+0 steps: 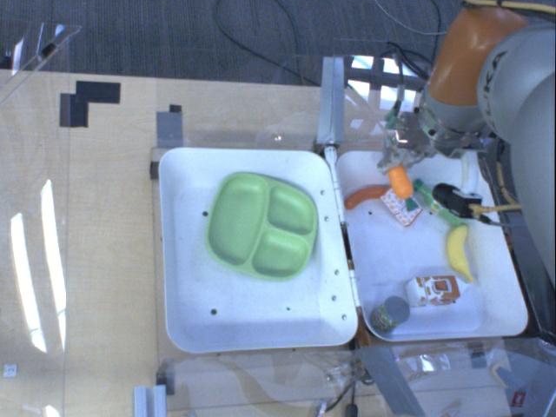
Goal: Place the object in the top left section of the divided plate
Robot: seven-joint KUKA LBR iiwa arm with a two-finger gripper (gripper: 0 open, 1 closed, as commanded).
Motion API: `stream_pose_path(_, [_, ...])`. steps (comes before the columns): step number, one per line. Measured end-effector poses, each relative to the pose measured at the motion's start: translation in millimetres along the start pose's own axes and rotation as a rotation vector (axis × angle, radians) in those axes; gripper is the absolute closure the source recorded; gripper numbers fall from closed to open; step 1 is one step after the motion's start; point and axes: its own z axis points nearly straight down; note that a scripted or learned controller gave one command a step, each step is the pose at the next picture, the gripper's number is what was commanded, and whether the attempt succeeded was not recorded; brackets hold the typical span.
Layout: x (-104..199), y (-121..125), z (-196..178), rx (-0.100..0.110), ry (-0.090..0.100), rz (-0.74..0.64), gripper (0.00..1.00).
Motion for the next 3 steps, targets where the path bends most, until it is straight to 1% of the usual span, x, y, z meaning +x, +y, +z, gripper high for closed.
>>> stream_pose_path(1, [6, -39, -35, 0.000, 0.001, 0.122, 1.00])
stream_pose_path(2, [81, -41, 1, 0.001, 0.002, -0.269, 1.00])
stream_pose_path(3, [134, -45, 0, 0.001, 0.003, -0.562, 1.00])
